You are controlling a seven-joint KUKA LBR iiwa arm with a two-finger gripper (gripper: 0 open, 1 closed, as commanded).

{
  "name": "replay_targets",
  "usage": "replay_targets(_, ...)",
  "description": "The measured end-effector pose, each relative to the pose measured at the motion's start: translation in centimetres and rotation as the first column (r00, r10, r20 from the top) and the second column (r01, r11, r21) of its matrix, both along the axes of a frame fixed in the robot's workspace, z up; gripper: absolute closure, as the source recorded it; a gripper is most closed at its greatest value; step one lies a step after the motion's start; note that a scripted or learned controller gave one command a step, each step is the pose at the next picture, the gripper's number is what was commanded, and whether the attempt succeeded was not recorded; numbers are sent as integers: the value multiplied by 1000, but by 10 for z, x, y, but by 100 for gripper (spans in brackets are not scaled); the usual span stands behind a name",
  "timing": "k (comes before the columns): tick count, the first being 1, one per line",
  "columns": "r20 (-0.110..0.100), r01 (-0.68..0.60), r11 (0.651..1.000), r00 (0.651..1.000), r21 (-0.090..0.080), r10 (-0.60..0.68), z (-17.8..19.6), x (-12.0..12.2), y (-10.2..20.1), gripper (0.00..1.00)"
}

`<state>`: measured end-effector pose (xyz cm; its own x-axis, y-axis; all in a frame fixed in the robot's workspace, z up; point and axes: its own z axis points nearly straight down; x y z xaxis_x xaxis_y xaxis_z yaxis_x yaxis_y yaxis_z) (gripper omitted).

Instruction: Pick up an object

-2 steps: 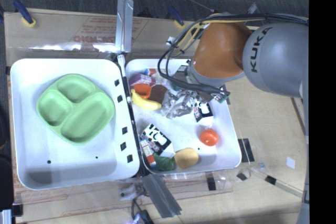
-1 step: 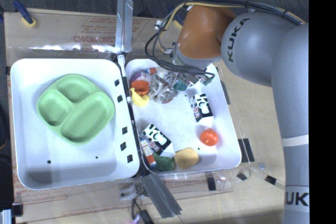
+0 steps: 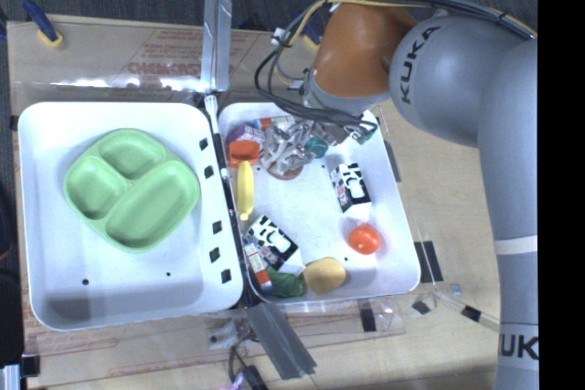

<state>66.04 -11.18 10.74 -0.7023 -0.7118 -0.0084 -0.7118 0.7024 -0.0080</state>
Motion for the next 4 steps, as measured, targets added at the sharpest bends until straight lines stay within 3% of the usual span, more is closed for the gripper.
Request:
replay_targets(1, -2, 205, 979, 979, 0, -205, 105, -1, -17, 100)
replay_targets(2, -6, -48, 999, 999, -1, 48, 86, -2, -51, 100)
replay_targets(3, -15, -21, 1000, 1000, 3, 21, -17, -4, 22, 100)
replay_targets(4, 2, 178, 984, 984, 1, -178, 140, -1, 36, 100)
